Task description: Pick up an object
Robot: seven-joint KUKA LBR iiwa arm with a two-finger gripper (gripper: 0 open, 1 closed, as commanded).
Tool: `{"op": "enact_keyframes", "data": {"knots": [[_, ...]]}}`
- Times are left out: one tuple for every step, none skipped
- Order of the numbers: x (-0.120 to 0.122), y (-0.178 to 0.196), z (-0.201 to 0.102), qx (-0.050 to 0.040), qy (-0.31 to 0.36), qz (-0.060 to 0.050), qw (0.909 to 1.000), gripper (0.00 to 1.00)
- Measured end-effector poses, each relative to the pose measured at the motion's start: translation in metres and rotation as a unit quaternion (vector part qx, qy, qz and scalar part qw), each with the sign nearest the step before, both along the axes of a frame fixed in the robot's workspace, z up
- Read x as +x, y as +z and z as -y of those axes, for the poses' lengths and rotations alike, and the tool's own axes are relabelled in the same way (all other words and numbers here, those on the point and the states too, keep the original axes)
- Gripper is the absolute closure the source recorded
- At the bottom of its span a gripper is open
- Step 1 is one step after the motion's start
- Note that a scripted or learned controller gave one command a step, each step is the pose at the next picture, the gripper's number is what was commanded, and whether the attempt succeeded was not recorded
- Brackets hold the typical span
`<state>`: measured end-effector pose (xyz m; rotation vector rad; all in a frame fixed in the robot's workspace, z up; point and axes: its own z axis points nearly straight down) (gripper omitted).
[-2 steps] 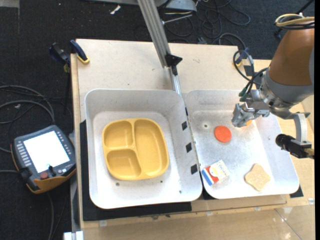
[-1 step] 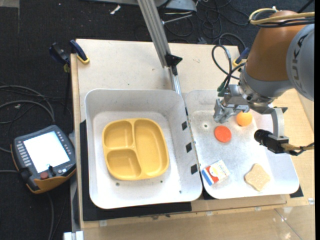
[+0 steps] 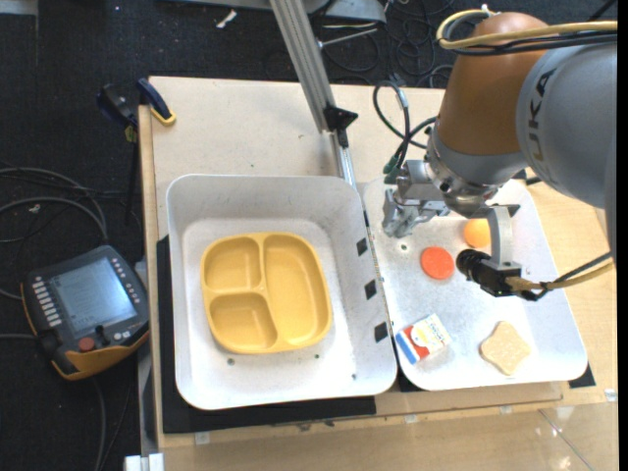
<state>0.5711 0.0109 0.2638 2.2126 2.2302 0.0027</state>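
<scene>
Teach pendant [image 3: 86, 307]: grey handheld unit with a pale screen and orange trim, on the dark floor at 9 o'clock of the bench, cable trailing off.
Left bin [image 3: 186, 204]: shallow white tray with rounded corners and a smooth matte surface.
Divided plate [image 3: 265, 292]: yellow plastic, rounded rectangle with three compartments, lying flat in the middle of the left bin.
Metal rail [image 3: 304, 52]: ribbed aluminium strut slanting from 12 o'clock down to the seam between the bins.
Right bin [image 3: 549, 346]: same white tray, its upper part covered by the arm.
Gripper [image 3: 399, 216]: grey metal, pointing down over the right bin's 10 o'clock corner; whether its fingers are apart or together cannot be told, and nothing shows between them.
Small carton [image 3: 425, 340]: white box with red, yellow and blue print, at 7 o'clock in the right bin.
Red disc [image 3: 438, 263]: flat, round, orange-red, at 4 o'clock of the gripper, near it but apart.
Orange ball [image 3: 477, 234]: smooth and round, partly hidden by a black bracket [image 3: 488, 268] on the arm.
Toast-shaped piece [image 3: 504, 348]: tan, grainy, at 5 o'clock in the right bin.
Arm [image 3: 510, 86]: bulky, orange band above a grey wrist, reaching in from 3 o'clock, draped with yellow cable.
</scene>
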Motion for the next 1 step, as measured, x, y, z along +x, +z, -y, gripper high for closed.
{"op": "enact_keyframes", "data": {"knots": [[0.0044, -0.0066, -0.0598, 0.0001, 0.000, -0.001, 1.0000, 1.00]]}}
